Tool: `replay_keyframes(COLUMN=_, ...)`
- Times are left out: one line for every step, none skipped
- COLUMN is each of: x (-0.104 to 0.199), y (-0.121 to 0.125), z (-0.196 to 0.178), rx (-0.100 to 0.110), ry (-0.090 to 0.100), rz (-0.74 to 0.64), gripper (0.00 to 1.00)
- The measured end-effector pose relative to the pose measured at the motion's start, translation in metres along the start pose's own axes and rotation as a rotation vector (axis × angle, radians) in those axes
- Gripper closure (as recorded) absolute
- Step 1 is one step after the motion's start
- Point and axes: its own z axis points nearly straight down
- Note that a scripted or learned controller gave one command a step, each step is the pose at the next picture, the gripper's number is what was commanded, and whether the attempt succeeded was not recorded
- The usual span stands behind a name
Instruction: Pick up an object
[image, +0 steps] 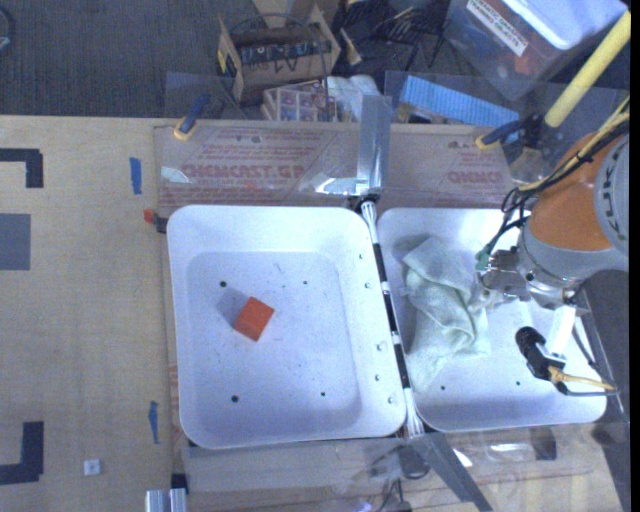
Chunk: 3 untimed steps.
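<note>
The gripper (487, 285) sits low over the right bin (500, 395) at the edge of a crumpled pale cloth (440, 300) — its grip cannot be told — while an orange block (254, 318) lies in the left bin (270, 420).

A pale wooden bench top (80, 300) carries black angular markings near its left edge and short strips of blue tape (135, 176), with a clear plastic sheet bearing red lettering (260, 170) lying along its far edge behind the bins. Beyond that edge is dark grey carpeted floor (100, 55), cluttered with an open brown cardboard box (278, 50), a blue corrugated panel (455, 102) and a slanting yellow pole (590, 65). Bright light glares off the sheet's middle.
</note>
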Motion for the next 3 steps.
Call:
replay_keyframes(x=0.083, y=-0.014, z=-0.059, rx=0.002, ry=0.000, rz=0.133, gripper=1.00)
replay_keyframes(x=0.083, y=-0.014, z=-0.059, rx=0.002, ry=0.000, rz=0.133, gripper=0.00)
replay_keyframes(x=0.024, y=-0.080, z=0.019, rx=0.005, ry=0.000, rz=0.141, gripper=0.00)
